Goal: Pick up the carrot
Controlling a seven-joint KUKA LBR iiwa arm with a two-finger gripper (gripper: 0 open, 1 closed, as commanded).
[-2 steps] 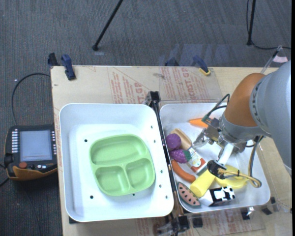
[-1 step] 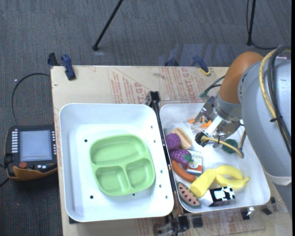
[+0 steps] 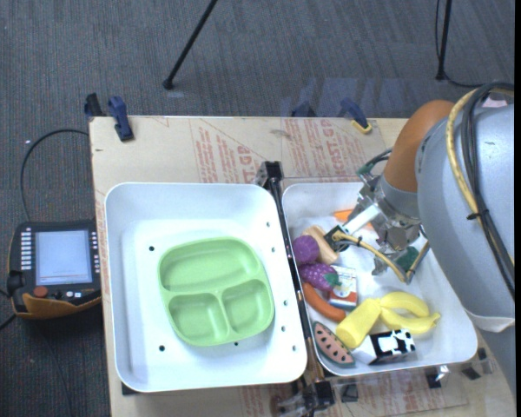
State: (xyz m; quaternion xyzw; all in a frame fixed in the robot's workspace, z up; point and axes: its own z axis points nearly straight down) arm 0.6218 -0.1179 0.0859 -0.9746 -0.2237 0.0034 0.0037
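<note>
The pincer (image 3: 371,243) hangs above the right bin (image 3: 458,341); its grip I cannot tell; the carrot (image 3: 324,306) lies left of the banana (image 3: 384,313).

One fixed camera looks down at a slant on the worktop (image 3: 208,146), both bins left of the claw (image 3: 378,246).

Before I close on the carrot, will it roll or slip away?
Probably a stiff toy: the carrot looks smooth and glossy, so it may slip. Its rounded, tapered body could roll, though the purple grapes and yellow banana crowd it and may pin it. The tool hovers above the pile.
</note>
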